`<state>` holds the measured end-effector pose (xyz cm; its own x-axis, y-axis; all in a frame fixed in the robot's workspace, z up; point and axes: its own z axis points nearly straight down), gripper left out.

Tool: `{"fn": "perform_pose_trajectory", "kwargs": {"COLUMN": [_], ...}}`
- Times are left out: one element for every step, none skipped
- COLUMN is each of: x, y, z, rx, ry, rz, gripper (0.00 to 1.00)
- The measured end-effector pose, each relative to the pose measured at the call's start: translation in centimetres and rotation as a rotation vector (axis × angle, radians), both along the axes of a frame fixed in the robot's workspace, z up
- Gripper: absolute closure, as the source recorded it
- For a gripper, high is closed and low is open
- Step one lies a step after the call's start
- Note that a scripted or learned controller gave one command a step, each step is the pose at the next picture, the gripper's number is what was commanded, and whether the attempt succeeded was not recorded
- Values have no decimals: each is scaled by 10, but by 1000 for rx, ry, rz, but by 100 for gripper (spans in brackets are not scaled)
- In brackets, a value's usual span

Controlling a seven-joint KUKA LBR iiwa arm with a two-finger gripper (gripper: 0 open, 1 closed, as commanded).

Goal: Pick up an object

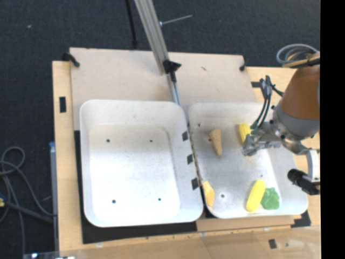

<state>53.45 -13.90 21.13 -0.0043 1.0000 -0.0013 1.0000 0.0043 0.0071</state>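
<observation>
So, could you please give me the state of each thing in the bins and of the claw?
Tan cone-shaped piece: lying in the right white bin, untouched.
Small yellow block: beside the claw, not visibly gripped.
Yellow corn-shaped piece: lying, touching the green lump.
Orange piece: against the bin's left wall.
Left white bin: level.

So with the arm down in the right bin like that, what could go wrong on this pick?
The hand sits right beside the small yellow piece, so it may nudge that piece away rather than close around it. That piece lies near the right bin's back wall, which leaves little room for a grasp. Lower down, the yellow corn cob touches the green toy, so a try there might drag both.
</observation>
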Motion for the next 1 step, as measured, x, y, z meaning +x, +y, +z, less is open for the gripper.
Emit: {"fn": "perform_pose_trajectory", "kwargs": {"x": [2], "y": [-1], "z": [54], "rx": [0], "ry": [-1], "rz": [0], "gripper": [100]}}
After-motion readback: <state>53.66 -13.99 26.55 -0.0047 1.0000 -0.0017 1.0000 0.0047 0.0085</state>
